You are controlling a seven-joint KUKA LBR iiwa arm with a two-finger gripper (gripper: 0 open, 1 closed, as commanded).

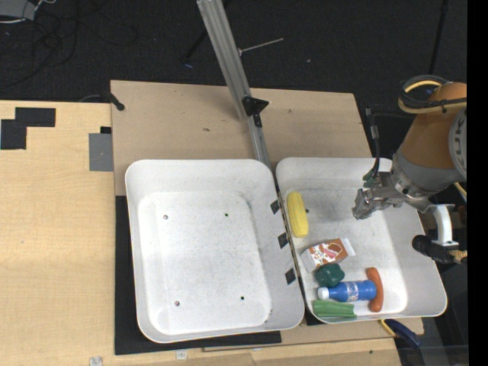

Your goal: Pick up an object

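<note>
Six small objects were gathered in the right bin (427, 300), and any one of them would have served. For a clean pick, an isolated target was to be preferred: the yellow corn cob (296, 213), lying alone against the bin's left wall, was judged the easiest, since the pincer could be lowered astride its narrow width without nudging a neighbour. The gripper (367, 204) was seen above the far part of the same bin, nothing held between its fingers; whether they were apart or together could not be told, the view being too coarse there. The corn lay well to the left of the pincer. The snack packet (329, 250), green lump (331, 274), blue bottle (349, 290), green bean pod (334, 309) and orange sausage (374, 289) were clustered nearer, towards the bin's near edge.
</note>
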